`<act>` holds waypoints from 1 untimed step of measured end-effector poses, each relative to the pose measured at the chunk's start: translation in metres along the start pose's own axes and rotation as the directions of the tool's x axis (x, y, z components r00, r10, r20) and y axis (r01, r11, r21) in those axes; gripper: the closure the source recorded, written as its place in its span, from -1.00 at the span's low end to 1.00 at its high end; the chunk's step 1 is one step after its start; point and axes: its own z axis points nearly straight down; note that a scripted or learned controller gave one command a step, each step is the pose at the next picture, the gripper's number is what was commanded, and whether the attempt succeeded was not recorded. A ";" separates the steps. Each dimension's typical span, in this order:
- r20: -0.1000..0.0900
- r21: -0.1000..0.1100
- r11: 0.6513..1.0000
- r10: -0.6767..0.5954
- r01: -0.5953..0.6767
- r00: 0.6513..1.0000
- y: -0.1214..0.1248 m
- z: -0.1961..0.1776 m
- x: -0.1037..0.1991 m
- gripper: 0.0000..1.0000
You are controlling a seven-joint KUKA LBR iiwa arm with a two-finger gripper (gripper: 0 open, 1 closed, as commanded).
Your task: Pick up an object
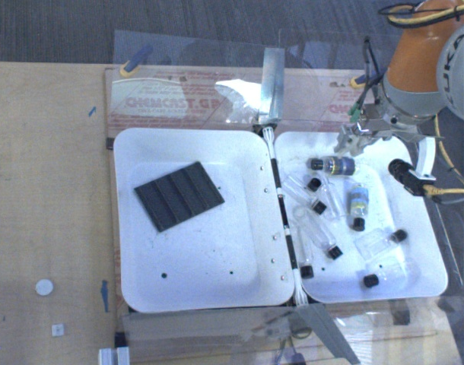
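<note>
- On my feed the pincer (351,139) hangs over the far part of the right-hand shallow white bin (418,211), below the grey arm with its orange band (418,59).
- I cannot tell how far the pincer is open. Nothing shows in its grasp.
- Just below and left of it in the view, a small vial with a black cap and a yellow and blue band (332,165) lies on its side on the bin floor. It is close to the pincer, but I cannot tell whether they touch.
- Nearer the middle of that bin lies a clear vial with a blue label (358,202), its black cap pointing toward the near edge.
- Several clear plastic vials with black caps (317,238) lie scattered over the rest of the right-hand bin, most along its left side and near edge, all on their sides.
- The left-hand shallow white bin (217,261) holds a dark grey ribbed flat pad (179,195), lying askew in its far left part.
- The two bins sit edge to edge on the tan wooden surface (49,166).
- A small white disc (44,287) lies on the surface, well to the left of the left-hand bin.
- Behind the bins lies a clear plastic sheet with red lettering (171,101).
</note>
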 end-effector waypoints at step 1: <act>0.001 -0.001 0.999 0.045 -0.045 0.999 0.019 -0.052 -0.004 1.00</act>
